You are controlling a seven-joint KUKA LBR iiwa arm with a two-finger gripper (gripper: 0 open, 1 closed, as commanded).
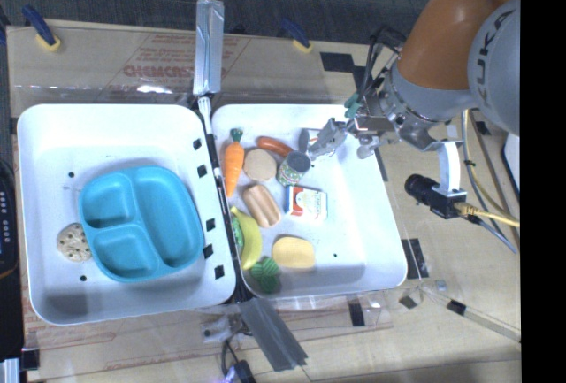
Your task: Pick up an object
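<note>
Gripper (311,142) over right bin (371,222), grip state unclear; carrot (233,162) just left, upright lengthwise, green top pointing away

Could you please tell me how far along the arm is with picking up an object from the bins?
Done: nothing looks lifted yet; the carrot, hot dog, milk carton and banana all lie in the right bin. In hand: the end effector hangs low over that bin's upper part, beside a small can, with nothing visibly between its fingers. Left: close on an item and lift it.
</note>
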